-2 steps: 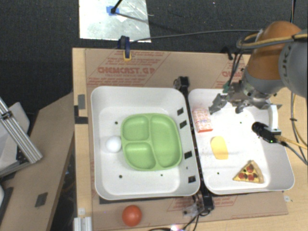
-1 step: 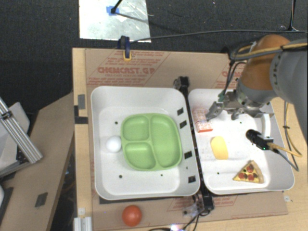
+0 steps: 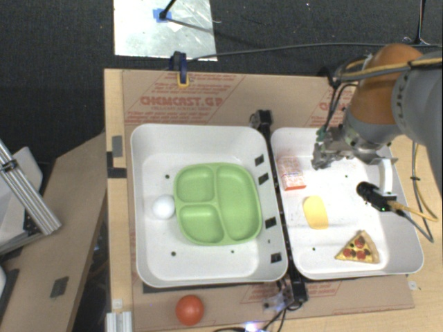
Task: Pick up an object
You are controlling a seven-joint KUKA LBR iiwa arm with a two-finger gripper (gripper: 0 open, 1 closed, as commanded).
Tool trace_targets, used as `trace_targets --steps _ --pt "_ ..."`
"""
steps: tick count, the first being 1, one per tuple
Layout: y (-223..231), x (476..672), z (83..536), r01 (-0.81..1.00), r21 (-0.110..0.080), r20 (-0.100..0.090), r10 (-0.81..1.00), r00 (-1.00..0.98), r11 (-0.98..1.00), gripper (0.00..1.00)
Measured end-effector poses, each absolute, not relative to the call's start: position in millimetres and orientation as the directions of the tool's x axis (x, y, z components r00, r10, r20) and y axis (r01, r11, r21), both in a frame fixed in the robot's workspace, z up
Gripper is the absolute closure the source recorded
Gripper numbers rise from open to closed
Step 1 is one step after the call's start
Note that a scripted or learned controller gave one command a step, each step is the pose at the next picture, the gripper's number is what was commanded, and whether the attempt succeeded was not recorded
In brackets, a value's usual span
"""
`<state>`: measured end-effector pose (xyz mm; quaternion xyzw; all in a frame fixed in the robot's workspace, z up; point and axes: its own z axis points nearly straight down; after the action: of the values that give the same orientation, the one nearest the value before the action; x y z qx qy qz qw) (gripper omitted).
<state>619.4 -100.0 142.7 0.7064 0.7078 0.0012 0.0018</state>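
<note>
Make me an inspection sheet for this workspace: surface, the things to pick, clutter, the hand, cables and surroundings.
Surface: brown board bearing the left bin and right bin, side by side.
Job's things: green divided tray and white ball in the left bin; red-and-white packet, yellow block and toy pizza slice in the right bin.
Clutter: orange ball on the board, in front of the left bin, outside both bins.
Hand: hand over the right bin's far end, near the packet.
Cables: thin black cable crossing the dark backdrop toward the arm.
Surroundings: blue clamp at the board's far edge; silver sheet behind it; metal rail at the view's left.
</note>
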Motion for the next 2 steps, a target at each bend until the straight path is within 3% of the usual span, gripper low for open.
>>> trace_targets --steps 2 --pt "-95 637.6 244 1.000 0.007 -0.001 1.000 -0.005 0.005 1.00"
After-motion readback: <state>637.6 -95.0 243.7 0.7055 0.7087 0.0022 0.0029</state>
